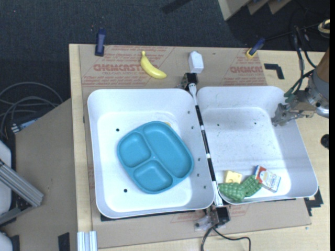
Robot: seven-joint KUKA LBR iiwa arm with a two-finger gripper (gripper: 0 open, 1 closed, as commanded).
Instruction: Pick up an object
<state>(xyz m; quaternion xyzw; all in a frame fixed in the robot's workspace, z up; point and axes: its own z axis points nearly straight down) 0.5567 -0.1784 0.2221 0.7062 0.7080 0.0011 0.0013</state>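
Camera view: the pincer (281,114) hangs low over the right white bin (293,156), near its right wall; cannot tell its state. At that bin's near edge lie a green knitted cloth (239,190), a yellow wedge (233,177) and a small red-and-white packet (268,178). The left white bin (104,140) holds a blue divided plastic plate (153,156). A yellow toy banana (152,67) rests on the bench (120,61).
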